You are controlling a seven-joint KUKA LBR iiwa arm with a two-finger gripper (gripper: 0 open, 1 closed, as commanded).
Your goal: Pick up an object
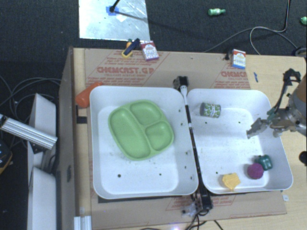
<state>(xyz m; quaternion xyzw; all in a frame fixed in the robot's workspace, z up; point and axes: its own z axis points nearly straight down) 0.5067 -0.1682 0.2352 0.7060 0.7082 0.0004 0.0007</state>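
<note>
A robotics lab: two white bins (144, 188) sit side by side on a cardboard-lined worktop (201, 66), loose cables (259, 32) trail over dark carpet (38, 28) beyond its far edge, and a metal rail (29, 131) lies off its left edge.

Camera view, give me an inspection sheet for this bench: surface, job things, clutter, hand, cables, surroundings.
Surface: two white bins side by side on a board, left bin, right bin.
Job's things: in the right bin, a small can lying near the back; yellow piece, purple ball and teal piece at the front right corner.
Clutter: green divided plate in the left bin; two small cartons on the board behind the bins.
Hand: hand over the right bin's right side, nothing between its fingers.
Cables: white cable on the floor behind.
Surroundings: dark floor, metal sheet, green bottle.
</note>
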